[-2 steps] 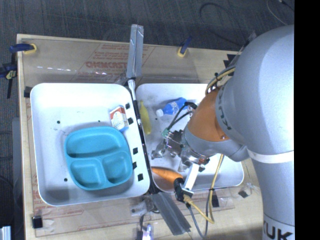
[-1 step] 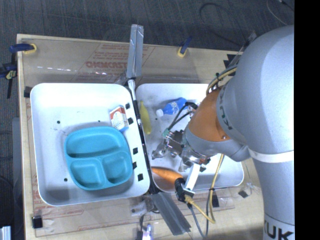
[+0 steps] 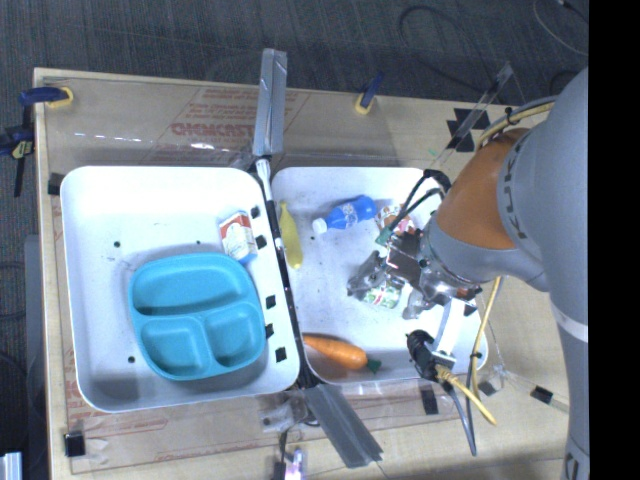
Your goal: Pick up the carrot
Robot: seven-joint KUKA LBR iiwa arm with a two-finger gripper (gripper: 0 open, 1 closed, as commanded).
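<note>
Two bins sit side by side on the tabletop (image 3: 150, 103). The left bin (image 3: 90, 268) holds a divided tray (image 3: 195, 313) and a small carton (image 3: 236, 235) behind it. In the right bin (image 3: 330, 193), the carrot (image 3: 335, 351) lies at the front edge, a bottle (image 3: 348, 213) at the back, the tool (image 3: 385, 286) between them.

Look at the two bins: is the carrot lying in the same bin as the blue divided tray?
No. The carrot lies in the right bin, while the blue divided tray sits in the left bin.

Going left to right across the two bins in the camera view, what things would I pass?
Blue divided tray → small red and white carton → yellow item at the divider → carrot → blue bottle → gripper
</note>
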